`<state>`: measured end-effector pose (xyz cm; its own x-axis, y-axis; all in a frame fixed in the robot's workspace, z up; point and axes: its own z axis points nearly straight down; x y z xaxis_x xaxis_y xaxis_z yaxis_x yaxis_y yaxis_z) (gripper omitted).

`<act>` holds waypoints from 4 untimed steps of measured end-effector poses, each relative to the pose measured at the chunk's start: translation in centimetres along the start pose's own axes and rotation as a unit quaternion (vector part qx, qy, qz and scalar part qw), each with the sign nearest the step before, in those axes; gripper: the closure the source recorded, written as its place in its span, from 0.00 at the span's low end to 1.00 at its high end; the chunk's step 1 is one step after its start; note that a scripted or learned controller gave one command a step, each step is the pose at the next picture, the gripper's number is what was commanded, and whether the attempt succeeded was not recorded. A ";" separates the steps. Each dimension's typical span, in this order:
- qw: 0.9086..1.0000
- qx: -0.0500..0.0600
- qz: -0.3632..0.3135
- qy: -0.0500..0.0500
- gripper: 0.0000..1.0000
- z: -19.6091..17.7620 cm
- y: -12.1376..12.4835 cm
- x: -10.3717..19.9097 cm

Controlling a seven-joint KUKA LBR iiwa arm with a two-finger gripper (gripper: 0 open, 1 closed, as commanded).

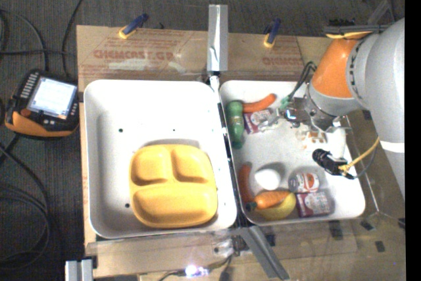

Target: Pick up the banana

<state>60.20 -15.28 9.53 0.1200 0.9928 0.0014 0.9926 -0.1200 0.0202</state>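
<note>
Far left of the frame there's a black and orange handheld pendant with a lit screen (pixel 45 104) lying on the dark floor, cables trailing off it. Next over, the left shallow white plastic bin (pixel 105 141) holds a yellow plastic tray with three compartments (pixel 173 185), sitting toward the bin's lower right. Two blue-and-yellow clamps (pixel 133 25) pinch the cardboard sheet along the top edge, and a strip of metal stands upright between the bins.

The right shallow white plastic bin (pixel 348 204) is the cluttered one. Along its left wall there's a green cucumber-shaped toy (pixel 235 122), with an orange carrot (pixel 260 103) angled at the upper part. Lower down, a white egg-shaped ball (pixel 268 178) and a small tin can with a red label (pixel 304 182). The yellow curved banana (pixel 281 208) lies at the bin's bottom edge, partly under an orange piece, just left of a dark red packet (pixel 314 204).

The grey and orange arm comes in at upper right, and its two-finger gripper (pixel 317 135) hangs over the bin's right part, well apart from the banana. Can't tell how the jaws are set from this angle.
</note>
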 end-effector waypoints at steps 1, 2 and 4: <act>0.998 0.010 -0.055 -0.002 0.00 -8.1 6.8 0.7; 0.997 0.011 -0.079 -0.002 0.00 -3.2 6.8 -0.9; 0.997 0.012 -0.081 -0.004 0.00 -4.1 6.9 -0.7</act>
<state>66.85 -16.80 13.77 -0.0416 0.9991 -0.0085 0.9991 0.0416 -0.0037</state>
